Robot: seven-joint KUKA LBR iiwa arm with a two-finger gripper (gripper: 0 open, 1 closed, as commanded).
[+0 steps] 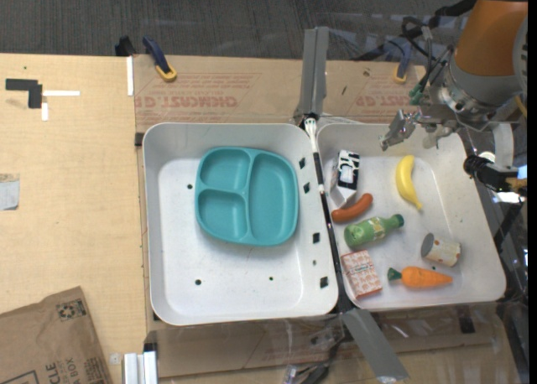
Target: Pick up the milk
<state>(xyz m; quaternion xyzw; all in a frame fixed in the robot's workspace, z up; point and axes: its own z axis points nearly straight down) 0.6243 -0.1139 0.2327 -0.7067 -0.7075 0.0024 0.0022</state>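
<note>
The milk [347,169] is a small black-and-white carton lying at the back left of the right bin [482,231], close to the divider. My gripper [414,132] hangs above the back edge of that bin, to the right of the milk and behind the banana [409,181]. Its two fingers stand apart with nothing between them. The grey arm with its orange band [495,30] comes in from the upper right.
Also in the right bin are a sausage [351,207], a green bottle [373,230], a pink carton [362,274], a carrot [419,277] and a small can [440,249]. A teal divided plate [247,196] lies in the left bin [168,231].
</note>
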